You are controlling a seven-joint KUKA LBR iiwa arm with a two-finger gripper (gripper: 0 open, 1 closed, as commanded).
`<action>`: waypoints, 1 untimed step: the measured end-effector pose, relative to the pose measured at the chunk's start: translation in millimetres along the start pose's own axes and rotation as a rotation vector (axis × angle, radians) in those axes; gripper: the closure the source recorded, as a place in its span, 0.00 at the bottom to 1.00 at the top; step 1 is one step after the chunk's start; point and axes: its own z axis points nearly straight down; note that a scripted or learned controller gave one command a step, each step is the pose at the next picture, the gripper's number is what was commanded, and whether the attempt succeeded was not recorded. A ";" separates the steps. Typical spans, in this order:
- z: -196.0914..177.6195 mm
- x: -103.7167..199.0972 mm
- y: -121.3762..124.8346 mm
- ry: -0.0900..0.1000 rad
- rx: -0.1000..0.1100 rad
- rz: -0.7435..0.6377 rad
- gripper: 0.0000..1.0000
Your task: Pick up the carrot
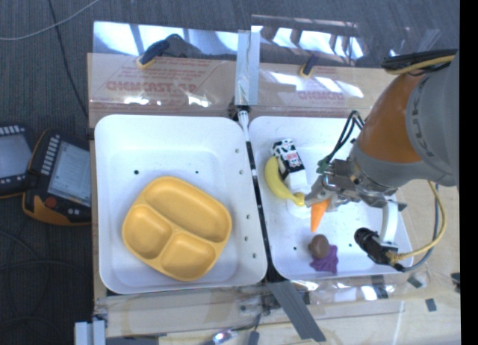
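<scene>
The orange carrot is in the right bin, near its middle, with its thin tip pointing toward the front. My gripper is directly over the carrot's thick end, and its two fingers are closed around that end. The carrot's top is partly hidden by the fingers. I cannot tell whether the carrot is off the bin floor.
A yellow banana and a black-and-white toy lie just left of the gripper. A brown and purple toy sits in front of the carrot. The left bin holds a yellow divided plate.
</scene>
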 end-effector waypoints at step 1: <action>-2.0 30.3 27.1 0.000 0.002 0.084 1.00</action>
